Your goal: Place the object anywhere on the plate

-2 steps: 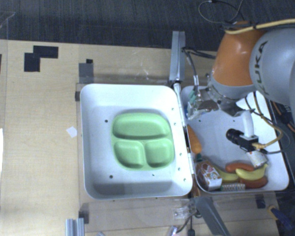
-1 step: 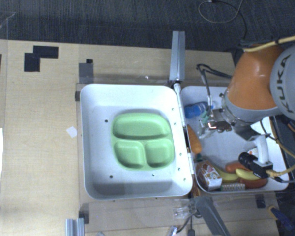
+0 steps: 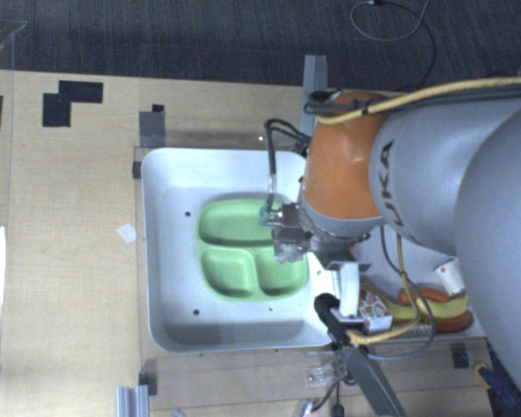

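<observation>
Grey KUKA arm (image 3: 469,189), big rounded glossy casing, filling the 3 o'clock side. Wide orange band (image 3: 347,168) above the wrist, smooth, dome-like; black "KUKA" lettering partly visible on the grey shell just at its 3 o'clock edge. Darker grey ring under the band. Yellow cable (image 3: 451,89) runs along the arm's 12 o'clock edge; thin black cable (image 3: 273,146) loops at 9 o'clock of the band. Metallic end effector (image 3: 286,233), small, blocky, detail blurred. White bracket (image 3: 349,287) and black fitting at 6 o'clock.
</observation>
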Tool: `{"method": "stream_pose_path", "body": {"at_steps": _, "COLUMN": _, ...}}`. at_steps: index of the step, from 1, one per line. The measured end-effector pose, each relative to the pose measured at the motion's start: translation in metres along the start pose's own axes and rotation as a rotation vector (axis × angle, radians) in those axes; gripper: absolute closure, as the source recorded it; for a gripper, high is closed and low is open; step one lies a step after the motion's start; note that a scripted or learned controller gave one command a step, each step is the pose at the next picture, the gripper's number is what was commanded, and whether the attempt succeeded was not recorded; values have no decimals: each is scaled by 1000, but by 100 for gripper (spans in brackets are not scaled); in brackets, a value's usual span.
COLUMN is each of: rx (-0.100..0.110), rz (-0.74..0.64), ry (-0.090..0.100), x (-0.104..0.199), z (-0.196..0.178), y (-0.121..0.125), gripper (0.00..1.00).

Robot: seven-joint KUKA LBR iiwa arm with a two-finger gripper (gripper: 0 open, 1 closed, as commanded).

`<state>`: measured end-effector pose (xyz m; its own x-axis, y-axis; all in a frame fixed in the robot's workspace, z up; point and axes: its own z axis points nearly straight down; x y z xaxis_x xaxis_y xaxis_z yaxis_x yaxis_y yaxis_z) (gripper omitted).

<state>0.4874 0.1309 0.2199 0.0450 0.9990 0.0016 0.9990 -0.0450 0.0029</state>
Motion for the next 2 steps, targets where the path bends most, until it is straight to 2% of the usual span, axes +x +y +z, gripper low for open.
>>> {"method": "stream_pose_path", "body": {"at_steps": 1, "rx": 3, "rz": -335, "ry": 0, "x": -7, "z": 46, "y": 0, "gripper": 100}}
{"method": "stream_pose_path", "body": {"at_steps": 2, "rx": 0, "rz": -300, "ry": 0, "x": 13, "z": 10, "y": -1, "gripper": 100}}
